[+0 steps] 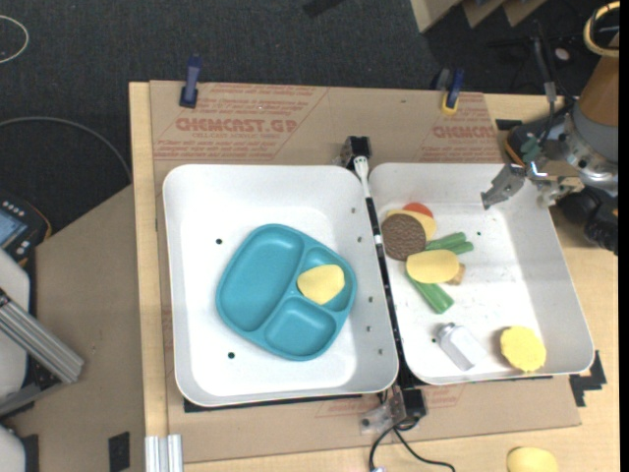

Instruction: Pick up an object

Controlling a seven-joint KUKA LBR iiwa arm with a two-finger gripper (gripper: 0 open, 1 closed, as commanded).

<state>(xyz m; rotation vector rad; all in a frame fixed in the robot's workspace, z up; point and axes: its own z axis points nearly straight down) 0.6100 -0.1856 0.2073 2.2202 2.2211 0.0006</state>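
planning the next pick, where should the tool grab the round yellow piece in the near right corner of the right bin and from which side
Take the round yellow piece across its middle, coming straight down from above. It lies flat and alone near the right bin's front corner, apart from the small grey piece on its left. The bin wall is close on its right and front, so a side approach looks cramped.

On my feed the arm (595, 116) shows at the upper right of the frame: a rounded grey casing with an orange band at its upper end. Below it sits a darker wrist block, metallic grey and black, with a small green spot on its left side. From that block the gripper (496, 193) tapers into a slim grey finger (503, 185).
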